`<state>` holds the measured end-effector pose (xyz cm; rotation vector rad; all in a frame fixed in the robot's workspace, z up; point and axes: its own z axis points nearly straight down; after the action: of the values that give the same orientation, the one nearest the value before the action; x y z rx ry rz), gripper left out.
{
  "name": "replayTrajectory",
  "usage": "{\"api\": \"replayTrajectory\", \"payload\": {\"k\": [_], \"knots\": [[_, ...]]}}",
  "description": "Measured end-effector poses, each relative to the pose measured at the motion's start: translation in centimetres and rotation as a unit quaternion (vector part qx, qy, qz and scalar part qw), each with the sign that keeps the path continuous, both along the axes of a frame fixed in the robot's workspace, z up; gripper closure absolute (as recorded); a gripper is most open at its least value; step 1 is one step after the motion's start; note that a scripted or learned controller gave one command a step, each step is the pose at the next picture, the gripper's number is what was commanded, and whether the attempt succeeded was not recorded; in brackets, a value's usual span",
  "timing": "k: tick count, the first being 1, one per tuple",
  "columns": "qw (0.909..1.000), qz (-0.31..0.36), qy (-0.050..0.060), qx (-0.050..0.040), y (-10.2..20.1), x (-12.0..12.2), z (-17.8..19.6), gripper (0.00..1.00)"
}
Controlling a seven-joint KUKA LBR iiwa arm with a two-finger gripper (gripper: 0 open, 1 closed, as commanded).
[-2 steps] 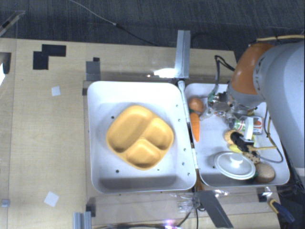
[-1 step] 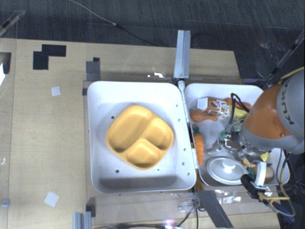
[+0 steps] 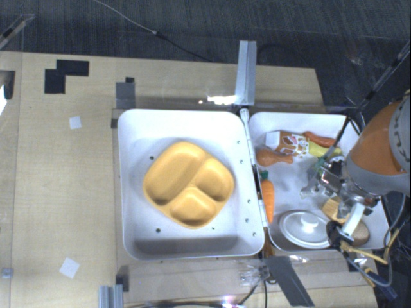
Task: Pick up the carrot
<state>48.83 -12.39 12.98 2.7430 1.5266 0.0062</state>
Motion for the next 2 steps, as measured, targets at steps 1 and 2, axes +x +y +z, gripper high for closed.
{"api": "replayTrajectory", "payload": {"k": [1, 2], "knots": [[0.9999, -0.017, -0.001, 0.0013, 6.9, 1.8, 5.6, 0.00], [0.9993, -0.038, 0.001, 0.0007, 9.9, 1.4, 5.4, 0.00]]}}
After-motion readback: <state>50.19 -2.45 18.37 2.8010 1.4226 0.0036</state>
